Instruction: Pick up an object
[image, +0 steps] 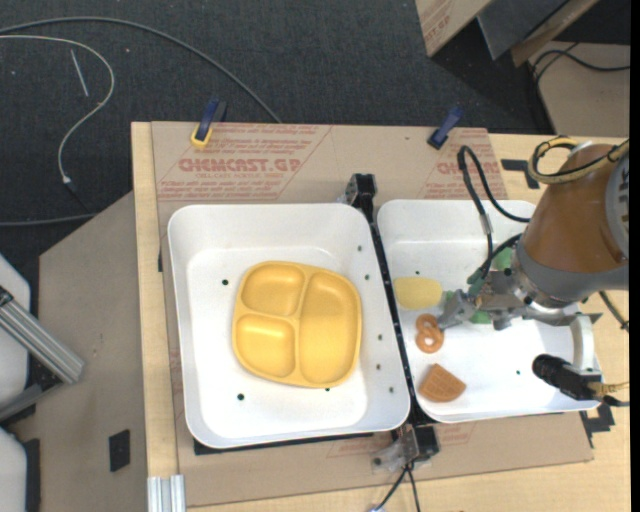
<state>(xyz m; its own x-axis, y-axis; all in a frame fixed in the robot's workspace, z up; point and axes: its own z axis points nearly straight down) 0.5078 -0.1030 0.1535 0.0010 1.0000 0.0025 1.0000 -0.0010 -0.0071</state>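
Gripper (452, 308) low in right bin (500, 400), just beside orange ring (429, 335); can't tell its state. Yellow piece (417, 292) hugs left wall, brown wedge (441, 384) near front rim.

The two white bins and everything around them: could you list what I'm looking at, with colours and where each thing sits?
Left bin: one, white, left half of the bench.
Right bin: one, white, beside it on the right.
Divided plate: one, yellow, three compartments, middle of the left bin.
Pale yellow piece: one, right bin, near its left wall.
Ring: one, orange, right bin, just below the pale yellow piece.
Wedge: one, orange-brown, right bin, near its front left corner.
Clamps: two, blue, on the cardboard sheet's far edge.
Cable: one, grey, looping on the dark floor.
Arm: one, grey with an orange band, over the right bin.
Gripper: one, grey, low in the right bin beside the ring.
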